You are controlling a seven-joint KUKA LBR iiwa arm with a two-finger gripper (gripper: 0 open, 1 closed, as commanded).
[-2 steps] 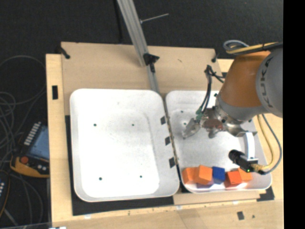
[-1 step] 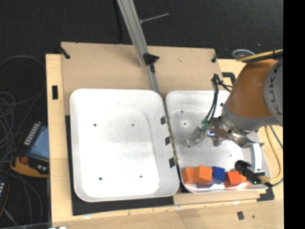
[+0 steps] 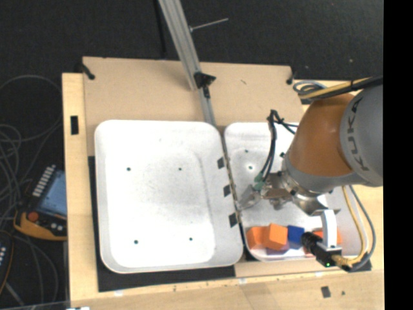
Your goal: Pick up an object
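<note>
Two orange blocks (image 3: 268,236) and a blue block (image 3: 295,235) lie at the near edge of the right bin (image 3: 244,141), with a small purple piece just below them. The arm's orange band (image 3: 326,141) and grey wrist hang over that bin and hide the gripper beneath them. A small green piece (image 3: 258,185) shows at the wrist's left edge, beside thin metal parts. I cannot see anything between the fingers.
The left bin (image 3: 158,192) lies beside the right one, with black clips along the shared rim. A slanted metal rail (image 3: 184,41) rises from the back of the bench. Cables and a handheld pendant (image 3: 45,202) lie off the bench's left side.
</note>
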